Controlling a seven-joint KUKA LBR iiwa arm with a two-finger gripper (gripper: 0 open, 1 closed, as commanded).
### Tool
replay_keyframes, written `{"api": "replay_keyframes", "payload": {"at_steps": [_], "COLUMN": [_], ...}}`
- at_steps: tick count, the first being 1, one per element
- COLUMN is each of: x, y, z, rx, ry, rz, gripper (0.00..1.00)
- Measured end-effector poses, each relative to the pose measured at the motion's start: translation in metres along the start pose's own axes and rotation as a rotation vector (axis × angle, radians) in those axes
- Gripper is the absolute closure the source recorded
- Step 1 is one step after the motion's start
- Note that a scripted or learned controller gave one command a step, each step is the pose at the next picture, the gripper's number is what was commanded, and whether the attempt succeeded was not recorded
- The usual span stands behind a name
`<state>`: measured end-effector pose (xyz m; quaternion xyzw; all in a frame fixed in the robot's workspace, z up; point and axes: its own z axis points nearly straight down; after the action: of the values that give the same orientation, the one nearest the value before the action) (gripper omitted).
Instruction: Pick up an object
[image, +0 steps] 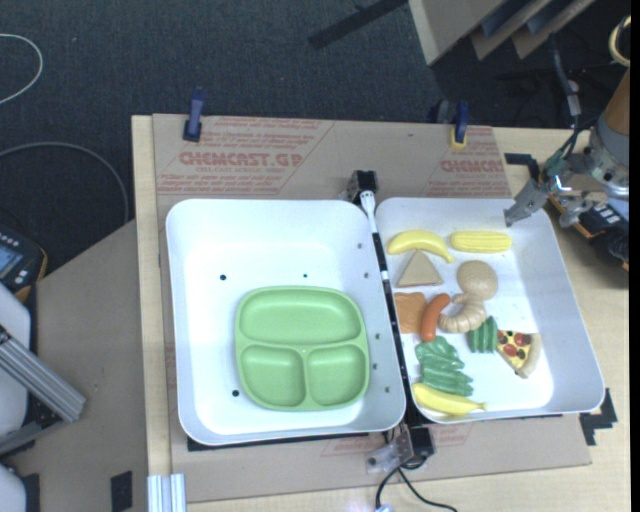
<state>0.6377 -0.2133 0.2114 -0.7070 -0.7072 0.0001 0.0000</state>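
Camera view showed the task barely begun: the gripper (522, 208) hung at the far right rim of the right bin (570, 330), and whether it was wide or narrow could not be told; nothing was seen in it. The nearest candidate, a corn cob (480, 241), lay just beside it toward the bin's middle, with a banana (419, 243) beyond and other toy foods well apart. Further off, the left bin (200, 300) carried a green divided plate (300, 346). Both bins sat on a cardboard-covered bench (240, 160) over dark carpet (200, 50).
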Motion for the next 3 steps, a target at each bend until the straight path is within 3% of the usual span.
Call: {"api": "replay_keyframes", "payload": {"at_steps": [1,2,3], "x": [-0.002,0.038,0.086], "y": [-0.115,-0.144,-0.112], "z": [-0.121,0.064,0.129], "rx": [0.004,0.012,0.0], "ry": [0.0,0.007,0.001], "rz": [0.004,0.0,-0.003], "gripper": [0.0,0.0,0.0]}}
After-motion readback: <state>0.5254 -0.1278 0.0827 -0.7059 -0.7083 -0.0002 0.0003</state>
